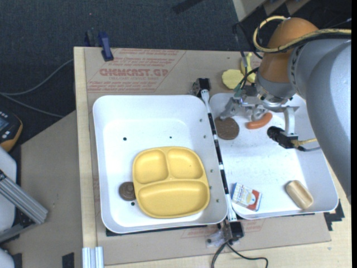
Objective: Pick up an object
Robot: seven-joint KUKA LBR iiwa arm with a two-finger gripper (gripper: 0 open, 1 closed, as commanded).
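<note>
Objects sit in both bins, operator; take the right bin [312,205] as your landmark. Nearest you, at its front edge, lies a small red-and-white carton [245,196], with a tan cylinder [299,194] to its right. Left of the right bin, in the left bin [111,127], you see a yellow divided tray [169,181] with a brown disc [127,191] just beside its left edge. Farther back in the right bin lies a brown cookie [227,128], then an orange sausage-shaped piece [259,122]. The gripper [252,108] hangs over that far end; you cannot tell how it is set. Beyond the bin's far rim sits a yellow object [232,78].
</note>
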